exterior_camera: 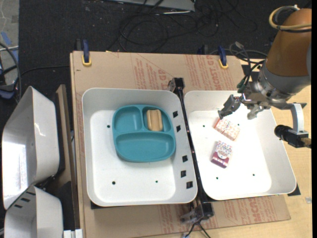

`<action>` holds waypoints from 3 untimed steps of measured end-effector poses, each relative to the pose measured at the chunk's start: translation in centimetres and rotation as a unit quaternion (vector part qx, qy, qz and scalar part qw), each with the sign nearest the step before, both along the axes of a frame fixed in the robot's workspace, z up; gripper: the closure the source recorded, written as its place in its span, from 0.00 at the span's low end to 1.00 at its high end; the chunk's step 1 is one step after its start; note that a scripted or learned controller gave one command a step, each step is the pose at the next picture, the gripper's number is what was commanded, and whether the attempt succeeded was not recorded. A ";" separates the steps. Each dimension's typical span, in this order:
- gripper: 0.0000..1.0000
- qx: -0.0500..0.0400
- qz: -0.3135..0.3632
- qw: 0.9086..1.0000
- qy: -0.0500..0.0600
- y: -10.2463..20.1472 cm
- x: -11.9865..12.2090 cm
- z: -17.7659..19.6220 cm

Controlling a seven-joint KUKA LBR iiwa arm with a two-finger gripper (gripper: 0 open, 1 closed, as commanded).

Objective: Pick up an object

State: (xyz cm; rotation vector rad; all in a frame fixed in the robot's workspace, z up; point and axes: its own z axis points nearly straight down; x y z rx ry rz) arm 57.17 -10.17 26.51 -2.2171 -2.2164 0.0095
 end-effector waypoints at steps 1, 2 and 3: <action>0.00 0.000 0.001 1.000 -0.004 0.0 0.2 0.4; 0.00 0.000 -0.001 1.000 -0.001 -0.2 -0.2 -6.0; 0.00 0.000 -0.001 1.000 -0.001 0.2 0.5 -11.8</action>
